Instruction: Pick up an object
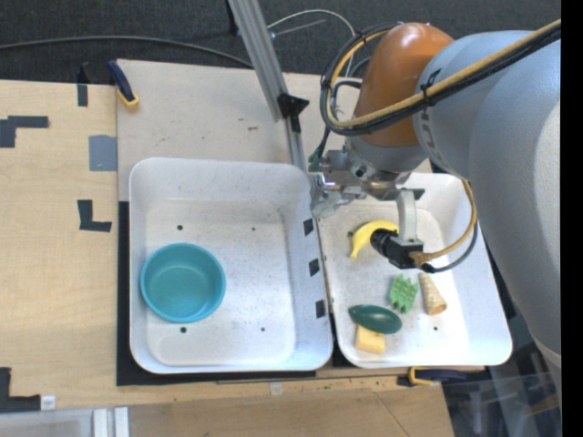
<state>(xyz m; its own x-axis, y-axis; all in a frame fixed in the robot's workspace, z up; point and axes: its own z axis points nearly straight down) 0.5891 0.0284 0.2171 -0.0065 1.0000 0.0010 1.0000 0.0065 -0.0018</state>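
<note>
Yellow chunk (369, 340): nearest the camera, by the near wall of the right bin (474, 335); well nearward of the claw (321, 200) and a little to its right in the view.
Dark green oval piece (375, 318): touching the far edge of the yellow chunk, partly over it; also nearward of the claw, on the same side.
Tan cone-shaped piece (432, 295): on the right bin's floor, nearward of the claw and farther to the view's right than the other small things.
Green ridged piece (403, 291): just beside the tan piece, on the side facing the claw; what it is exactly is too small to tell.
Teal bowl (182, 282): upright in the left bin (219, 176), in its near corner, well apart from the claw toward the view's left.
Banana (367, 236): curved, yellow, in the right bin; the closest pickable thing to the claw, slightly nearward and to the view's right, not touching it.
Claw: over the place where the two bins' rims meet, toward their far end; whether it is wide or narrow cannot be told here.
Arm (405, 80): grey with an orange band, rising beyond the claw and to the view's right.
Bench (55, 244): pale wood, spreading out past the left bin on the claw's far left.
</note>
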